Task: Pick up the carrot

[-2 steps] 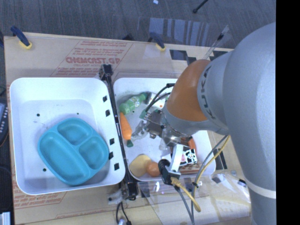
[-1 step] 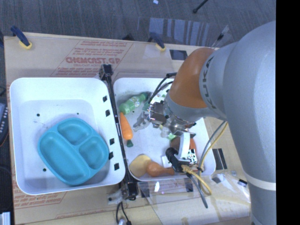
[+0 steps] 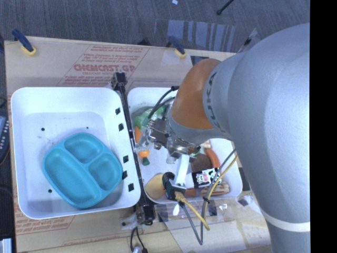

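The carrot (image 3: 138,136) lies upright along the right bin's (image 3: 152,93) left wall; tool (image 3: 149,139) beside it, finger state unclear.

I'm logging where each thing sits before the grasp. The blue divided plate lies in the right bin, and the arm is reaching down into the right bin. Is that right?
Not quite. In the camera view the blue divided plate lies in the left bin, not the right one. The rest holds: the arm is reaching down into the right bin.
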`<state>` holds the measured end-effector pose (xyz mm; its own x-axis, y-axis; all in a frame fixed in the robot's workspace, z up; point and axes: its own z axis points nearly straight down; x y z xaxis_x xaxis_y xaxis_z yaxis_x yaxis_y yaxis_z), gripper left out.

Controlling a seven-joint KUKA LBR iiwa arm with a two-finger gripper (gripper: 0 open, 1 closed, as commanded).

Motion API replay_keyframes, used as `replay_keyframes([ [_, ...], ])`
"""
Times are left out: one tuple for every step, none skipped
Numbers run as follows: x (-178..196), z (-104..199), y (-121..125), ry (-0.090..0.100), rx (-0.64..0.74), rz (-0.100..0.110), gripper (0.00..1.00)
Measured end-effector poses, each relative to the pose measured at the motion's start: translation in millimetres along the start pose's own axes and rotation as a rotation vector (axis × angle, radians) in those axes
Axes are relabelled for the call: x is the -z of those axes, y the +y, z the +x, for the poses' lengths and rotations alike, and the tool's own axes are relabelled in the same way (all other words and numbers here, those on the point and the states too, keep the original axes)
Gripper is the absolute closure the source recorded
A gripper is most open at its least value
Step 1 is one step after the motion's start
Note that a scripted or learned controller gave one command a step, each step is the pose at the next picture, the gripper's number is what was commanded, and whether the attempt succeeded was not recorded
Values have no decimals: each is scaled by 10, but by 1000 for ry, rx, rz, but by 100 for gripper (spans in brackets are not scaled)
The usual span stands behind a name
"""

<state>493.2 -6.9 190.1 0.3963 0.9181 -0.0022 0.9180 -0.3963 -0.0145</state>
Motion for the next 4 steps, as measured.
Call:
replay_keyframes([
  [28,167,982,0,67,-9,0],
  [9,-67,402,-1,51,-3,0],
  [-965,-616,740,-4,-130,3,0],
  [63,139,814,5,69,-13,0],
])
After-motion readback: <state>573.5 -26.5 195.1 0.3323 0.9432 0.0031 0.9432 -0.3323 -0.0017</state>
